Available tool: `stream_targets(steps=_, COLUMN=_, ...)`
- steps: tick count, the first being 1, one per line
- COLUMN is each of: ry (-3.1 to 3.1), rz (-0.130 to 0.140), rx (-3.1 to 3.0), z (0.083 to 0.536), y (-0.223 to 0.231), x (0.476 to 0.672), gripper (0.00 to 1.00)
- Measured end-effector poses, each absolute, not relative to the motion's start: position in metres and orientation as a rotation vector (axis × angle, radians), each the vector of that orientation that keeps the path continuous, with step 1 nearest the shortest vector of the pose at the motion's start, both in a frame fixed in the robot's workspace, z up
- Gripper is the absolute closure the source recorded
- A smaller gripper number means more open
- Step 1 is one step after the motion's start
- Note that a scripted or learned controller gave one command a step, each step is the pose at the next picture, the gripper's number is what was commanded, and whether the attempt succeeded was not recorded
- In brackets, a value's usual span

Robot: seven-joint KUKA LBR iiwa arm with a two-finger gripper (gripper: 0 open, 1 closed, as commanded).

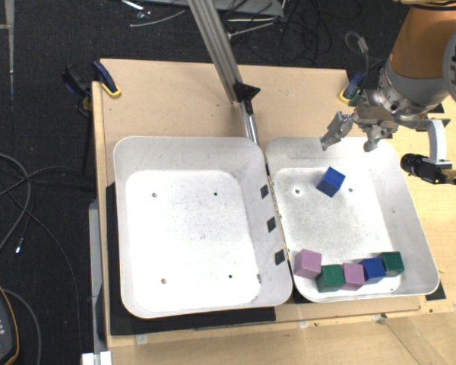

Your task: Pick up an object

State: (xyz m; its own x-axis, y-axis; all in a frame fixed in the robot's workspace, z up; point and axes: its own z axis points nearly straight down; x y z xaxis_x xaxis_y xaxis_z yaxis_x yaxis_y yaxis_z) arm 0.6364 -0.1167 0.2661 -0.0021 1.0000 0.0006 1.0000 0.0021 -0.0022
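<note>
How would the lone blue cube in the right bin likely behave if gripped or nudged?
The small blue cube looks rigid with flat faces, so it would probably slide, not roll. It appears tilted on an edge, so a nudge may tip it flat. It stands apart in the right white bin, leaving the open gripper room.

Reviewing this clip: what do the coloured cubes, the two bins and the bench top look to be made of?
Blue cube and the row of cubes: probably painted wood or plastic; flat matte colour, crisp edges, no grain visible.
Right bin and left bin: likely moulded plastic; smooth white with rounded rims, scuffed and speckled floors.
Bench: looks like wood board; even matte tan.
</note>
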Motion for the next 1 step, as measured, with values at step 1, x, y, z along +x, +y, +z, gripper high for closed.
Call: stream_targets(steps=1, ry=-2.216, rz=0.009, rx=-2.219, z=0.1483, y=-0.1355, x=0.6518, gripper=0.0)
